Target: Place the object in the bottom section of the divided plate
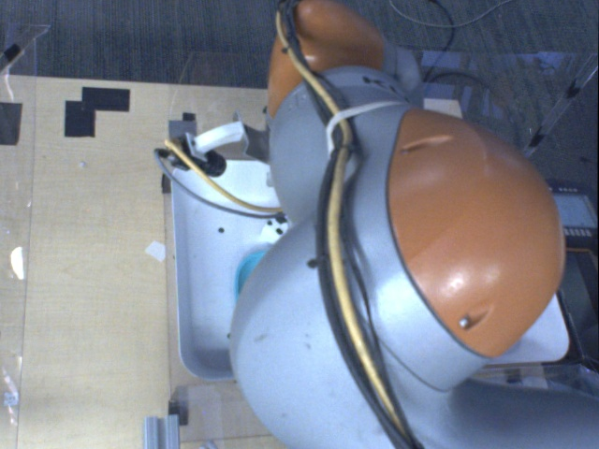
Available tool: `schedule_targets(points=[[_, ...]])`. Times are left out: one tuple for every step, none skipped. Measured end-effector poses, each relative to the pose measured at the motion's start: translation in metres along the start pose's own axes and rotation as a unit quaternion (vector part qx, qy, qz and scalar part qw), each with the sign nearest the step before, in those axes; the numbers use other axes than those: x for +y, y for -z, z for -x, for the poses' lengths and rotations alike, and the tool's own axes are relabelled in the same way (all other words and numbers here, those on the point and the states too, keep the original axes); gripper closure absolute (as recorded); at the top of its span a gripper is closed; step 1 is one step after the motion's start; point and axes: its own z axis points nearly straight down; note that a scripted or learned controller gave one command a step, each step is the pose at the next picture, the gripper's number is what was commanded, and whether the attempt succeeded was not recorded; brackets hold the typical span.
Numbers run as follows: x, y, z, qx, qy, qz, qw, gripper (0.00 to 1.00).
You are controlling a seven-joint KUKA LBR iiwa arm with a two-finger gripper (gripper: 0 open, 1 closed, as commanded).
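Note:
The grey and orange arm fills most of the camera view and covers nearly all of the bins. A left strip of one white bin shows beside it. A small teal patch, perhaps part of the divided plate or an object, peeks out at the arm's edge inside that bin. What it is cannot be told. The wrist end with a white fitting and yellow cable sits over the bin's upper left corner.
A light wooden bench top lies to the left, with black tape marks near its back edge. Dark carpet with a thin cable lies behind. A metal bracket stands at the bin's lower left corner.

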Motion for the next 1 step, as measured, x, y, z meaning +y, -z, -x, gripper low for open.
schedule_targets(points=[[0.0126,0.0409,-0.0048,-0.002,-0.001,0.002,1.0,0.0]])
